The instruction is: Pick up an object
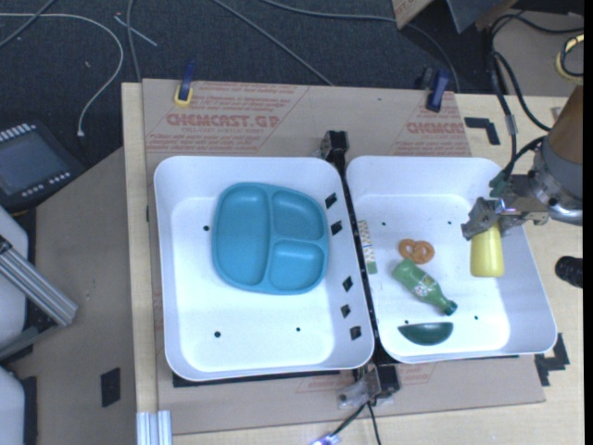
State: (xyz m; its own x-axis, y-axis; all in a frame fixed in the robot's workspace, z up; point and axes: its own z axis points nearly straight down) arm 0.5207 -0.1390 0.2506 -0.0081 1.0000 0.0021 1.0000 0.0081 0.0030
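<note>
Gripper (pixel 488 222), grip state indiscernible, above the right bin's (pixel 528 327) right edge, touching a yellow bottle (pixel 487 253); pretzel (pixel 416 248) and green bottle (pixel 423 286) lie leftward with open floor between.

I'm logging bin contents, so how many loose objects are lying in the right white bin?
4. A small orange pretzel mid-bin, a green plastic bottle just below it, a dark green bowl-shaped piece by the front wall, and a yellow cylinder under the gripper, which may hide more.
</note>
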